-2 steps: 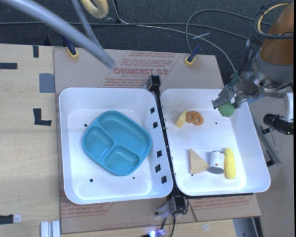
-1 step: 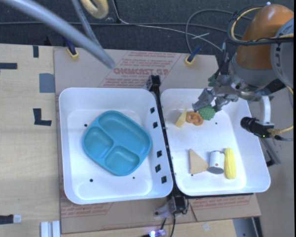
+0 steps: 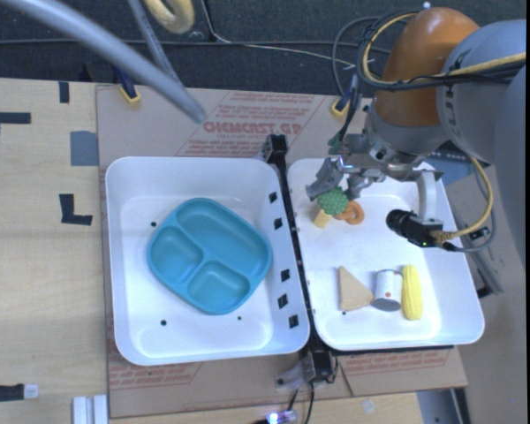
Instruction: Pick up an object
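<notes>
The hand (image 3: 329, 186) is hovering over the green toy (image 3: 333, 202) at the right bin's (image 3: 459, 325) eleven o'clock; its opening is indiscernible, and lifting is pending.

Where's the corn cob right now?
In the camera view, the yellow corn cob lies in the right bin, near its front right corner, just right of the small grey cup and the tan wedge.
</notes>
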Controlling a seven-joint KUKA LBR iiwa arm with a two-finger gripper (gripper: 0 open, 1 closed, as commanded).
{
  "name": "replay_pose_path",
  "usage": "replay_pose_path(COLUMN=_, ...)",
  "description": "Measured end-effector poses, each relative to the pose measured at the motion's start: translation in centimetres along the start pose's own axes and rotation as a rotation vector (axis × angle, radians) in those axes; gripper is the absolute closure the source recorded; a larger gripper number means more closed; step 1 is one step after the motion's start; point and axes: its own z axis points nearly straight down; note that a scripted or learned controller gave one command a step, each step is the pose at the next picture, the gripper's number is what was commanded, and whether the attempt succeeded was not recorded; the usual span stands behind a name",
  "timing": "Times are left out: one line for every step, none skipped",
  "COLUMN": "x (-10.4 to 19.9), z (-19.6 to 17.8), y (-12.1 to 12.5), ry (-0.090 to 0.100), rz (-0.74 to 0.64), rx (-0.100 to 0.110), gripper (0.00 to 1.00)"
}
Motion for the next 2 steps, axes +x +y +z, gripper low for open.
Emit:
replay_pose_path(x=4.3, z=0.5, y=-0.3, ry=0.0, rz=0.001, rx=0.0, gripper=1.0)
replay_pose_path(x=9.9, z=1.6, y=-1.1, ry=0.0, rz=0.0, rx=0.001, gripper=1.0)
